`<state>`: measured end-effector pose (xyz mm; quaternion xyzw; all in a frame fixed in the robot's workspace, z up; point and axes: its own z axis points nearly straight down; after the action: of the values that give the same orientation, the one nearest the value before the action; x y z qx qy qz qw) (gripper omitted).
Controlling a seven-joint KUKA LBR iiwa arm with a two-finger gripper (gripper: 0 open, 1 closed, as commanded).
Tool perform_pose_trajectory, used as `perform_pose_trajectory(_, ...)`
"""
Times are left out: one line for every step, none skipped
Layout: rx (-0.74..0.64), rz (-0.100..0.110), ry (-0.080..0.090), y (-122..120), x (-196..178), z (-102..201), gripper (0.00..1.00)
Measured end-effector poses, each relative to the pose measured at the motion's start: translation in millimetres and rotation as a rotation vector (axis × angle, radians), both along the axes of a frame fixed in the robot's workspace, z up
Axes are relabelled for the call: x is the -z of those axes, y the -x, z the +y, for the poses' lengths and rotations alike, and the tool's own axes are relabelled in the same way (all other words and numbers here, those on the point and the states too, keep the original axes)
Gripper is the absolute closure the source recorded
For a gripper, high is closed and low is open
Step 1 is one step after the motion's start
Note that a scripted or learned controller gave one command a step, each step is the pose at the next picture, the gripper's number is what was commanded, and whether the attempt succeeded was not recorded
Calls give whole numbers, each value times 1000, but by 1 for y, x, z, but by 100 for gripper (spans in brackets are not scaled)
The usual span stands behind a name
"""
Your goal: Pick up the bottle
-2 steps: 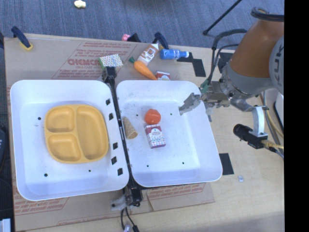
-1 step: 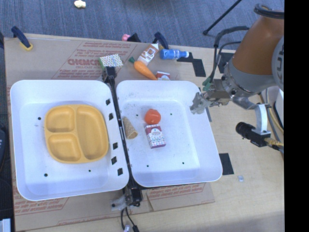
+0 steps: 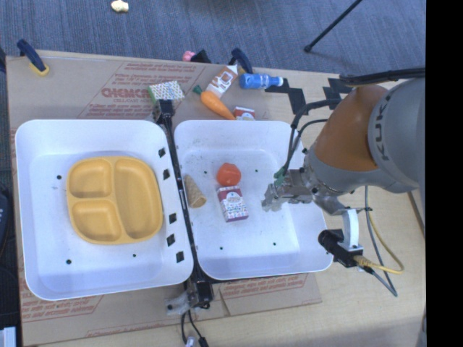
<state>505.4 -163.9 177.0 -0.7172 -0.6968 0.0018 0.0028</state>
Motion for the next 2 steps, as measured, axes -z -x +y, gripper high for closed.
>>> perform_pose_trajectory(-203,-3,-2,29,36,1,100)
perform_pose_trajectory(12,-2,-2,28,85,-6,100)
